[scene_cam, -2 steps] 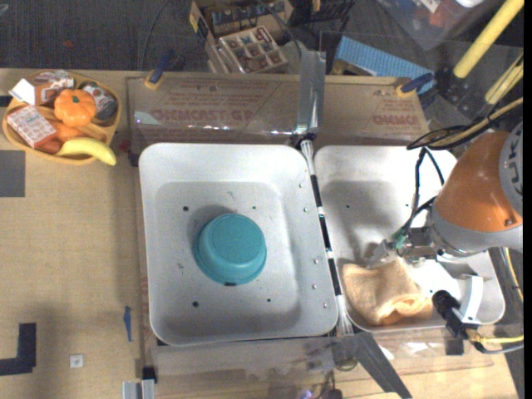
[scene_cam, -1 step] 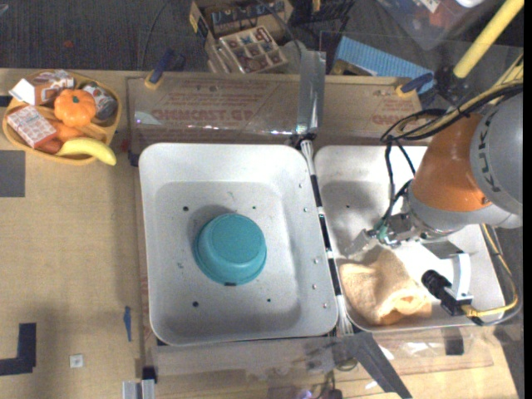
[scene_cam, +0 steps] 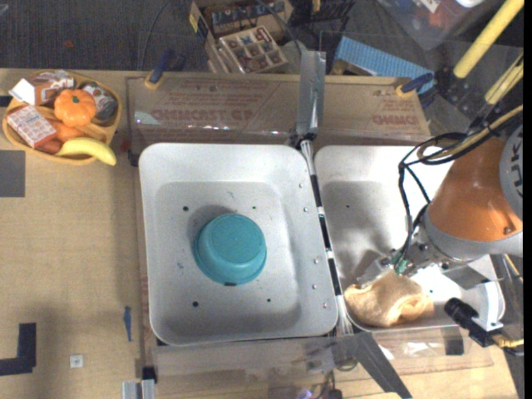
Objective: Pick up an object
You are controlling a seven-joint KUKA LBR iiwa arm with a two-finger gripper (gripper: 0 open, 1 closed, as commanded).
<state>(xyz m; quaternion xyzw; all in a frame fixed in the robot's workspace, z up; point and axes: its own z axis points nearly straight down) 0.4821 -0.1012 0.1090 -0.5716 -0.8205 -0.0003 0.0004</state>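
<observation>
wooden bench (scene_cam: 66, 248), white bins (scene_cam: 166, 173), cluttered floor (scene_cam: 83, 15)

fruit basket (scene_cam: 58, 119) – far-left bench | cardboard wall (scene_cam: 216, 106) – behind bins | clutter (scene_cam: 249, 32) – bkgd

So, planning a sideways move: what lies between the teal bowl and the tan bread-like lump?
Camera view: bare bin floor, then the two bins' adjoining rims.

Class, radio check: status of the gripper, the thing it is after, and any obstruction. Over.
Gripper low in right bin, over tan soft item. Grasp not confirmed. Teal bowl in left bin, untouched. Nothing in the way.
</observation>
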